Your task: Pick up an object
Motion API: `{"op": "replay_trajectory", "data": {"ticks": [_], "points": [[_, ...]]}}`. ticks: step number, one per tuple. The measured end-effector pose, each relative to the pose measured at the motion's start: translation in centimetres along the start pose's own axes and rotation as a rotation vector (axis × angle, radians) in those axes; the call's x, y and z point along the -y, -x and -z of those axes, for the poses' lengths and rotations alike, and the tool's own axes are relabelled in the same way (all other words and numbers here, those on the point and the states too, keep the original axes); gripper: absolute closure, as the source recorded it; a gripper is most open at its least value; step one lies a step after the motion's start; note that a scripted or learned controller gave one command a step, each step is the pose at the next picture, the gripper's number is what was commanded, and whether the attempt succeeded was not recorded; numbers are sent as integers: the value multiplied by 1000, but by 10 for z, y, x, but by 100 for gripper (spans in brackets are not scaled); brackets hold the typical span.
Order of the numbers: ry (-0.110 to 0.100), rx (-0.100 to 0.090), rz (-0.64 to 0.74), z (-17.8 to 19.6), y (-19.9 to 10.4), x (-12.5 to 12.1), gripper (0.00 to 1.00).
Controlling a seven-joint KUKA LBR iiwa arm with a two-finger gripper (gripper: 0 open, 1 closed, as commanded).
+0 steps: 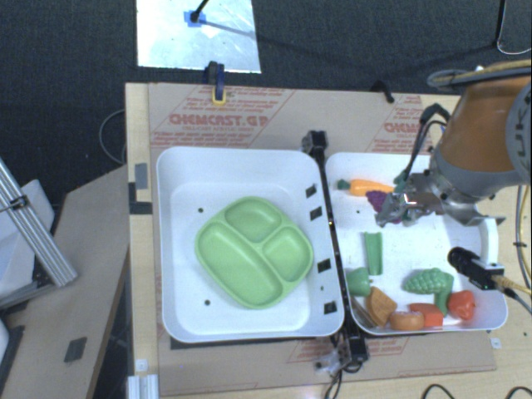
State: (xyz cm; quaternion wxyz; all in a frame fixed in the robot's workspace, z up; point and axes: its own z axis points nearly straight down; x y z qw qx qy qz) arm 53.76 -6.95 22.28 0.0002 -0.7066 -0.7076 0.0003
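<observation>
Right bin [490,248], right of frame: holds the toy foods. An orange carrot [366,187] lies at its upper left, a purple piece [378,199] touching just below it. A green stick [371,252] lies mid-bin. Along the lower edge are a green lump [357,283], a tan piece [381,304], an orange piece [407,320], a red block [427,313], a green bunch [429,281] and a red tomato [462,304].

Left bin [179,223], centre: a green divided plate [253,252].

Gripper [393,215]: low over the right bin's upper part, just beside the purple piece, likely placed to grasp it or the carrot. Whether the jaws are spread or pressed together cannot be told; nothing is seen between them.

Table [274,115]: brown sheet under both bins.
</observation>
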Motion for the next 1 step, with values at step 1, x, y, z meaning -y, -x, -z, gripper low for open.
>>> {"op": "replay_trajectory", "data": {"ticks": [1], "points": [[1, 0, 0, -2, 0, -2, 100]]}}
